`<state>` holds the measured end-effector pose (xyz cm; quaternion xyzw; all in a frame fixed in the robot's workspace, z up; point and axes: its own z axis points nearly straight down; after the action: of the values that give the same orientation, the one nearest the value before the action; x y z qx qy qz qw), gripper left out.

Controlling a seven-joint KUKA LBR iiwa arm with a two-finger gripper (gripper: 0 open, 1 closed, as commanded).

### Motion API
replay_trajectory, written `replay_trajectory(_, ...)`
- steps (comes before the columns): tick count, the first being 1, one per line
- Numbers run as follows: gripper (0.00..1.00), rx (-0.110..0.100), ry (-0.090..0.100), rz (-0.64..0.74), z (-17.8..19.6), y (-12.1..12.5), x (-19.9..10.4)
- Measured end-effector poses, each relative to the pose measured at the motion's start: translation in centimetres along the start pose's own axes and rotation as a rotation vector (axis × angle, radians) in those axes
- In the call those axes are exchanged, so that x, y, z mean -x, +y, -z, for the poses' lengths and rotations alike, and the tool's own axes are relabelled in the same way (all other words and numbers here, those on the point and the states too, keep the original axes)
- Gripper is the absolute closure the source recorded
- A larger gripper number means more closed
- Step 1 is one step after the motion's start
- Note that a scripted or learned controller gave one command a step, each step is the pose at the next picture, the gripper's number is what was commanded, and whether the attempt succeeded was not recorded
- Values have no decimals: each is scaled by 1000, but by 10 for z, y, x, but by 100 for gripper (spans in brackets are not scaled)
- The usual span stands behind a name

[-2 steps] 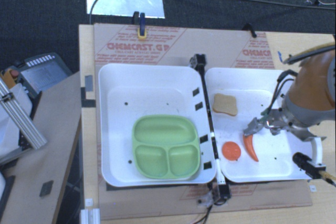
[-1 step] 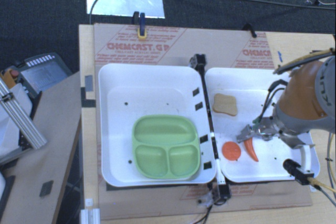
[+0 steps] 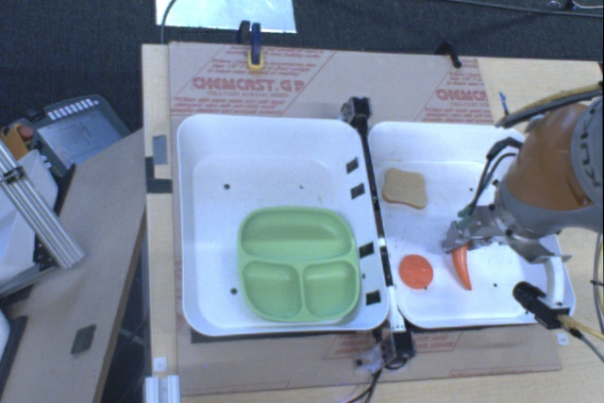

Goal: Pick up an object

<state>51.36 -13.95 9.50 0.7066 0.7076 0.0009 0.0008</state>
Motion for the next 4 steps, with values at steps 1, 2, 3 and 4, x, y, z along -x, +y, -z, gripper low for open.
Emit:
replay_trajectory(1, 100, 5, -2, 3, 62, 5, -6)
replay_trajectory(2, 100, 4, -2, 3, 106, 9, -9)
replay_trajectory(3, 100, 4, -2, 3, 159, 4, -1)
replay_trajectory(4, 100, 2, -1, 4, 189, 6, -1)
